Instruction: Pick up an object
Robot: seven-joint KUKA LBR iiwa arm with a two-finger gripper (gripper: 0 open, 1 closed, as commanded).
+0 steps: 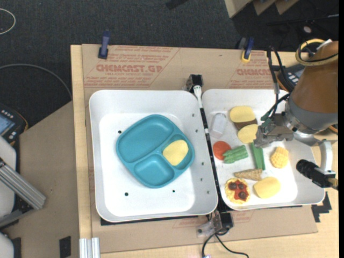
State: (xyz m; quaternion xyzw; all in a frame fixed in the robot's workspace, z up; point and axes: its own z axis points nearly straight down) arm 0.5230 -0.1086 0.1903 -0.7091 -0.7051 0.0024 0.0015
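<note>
Nearest: toy pizza at right bin front edge. Gripper low over green bean, presumably to grasp; grip hidden, cannot tell. Nothing visibly held.

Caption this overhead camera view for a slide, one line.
KUKA arm's gripper low over toy food in the right bin, while a blue divided plate sits in the left bin.

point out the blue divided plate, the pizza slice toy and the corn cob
blue divided plate (141, 138): camera view, bare floor of its large upper compartment
pizza slice toy (237, 190): camera view, middle of its topped face
corn cob (279, 157): camera view, centre of its kernelled side
</note>
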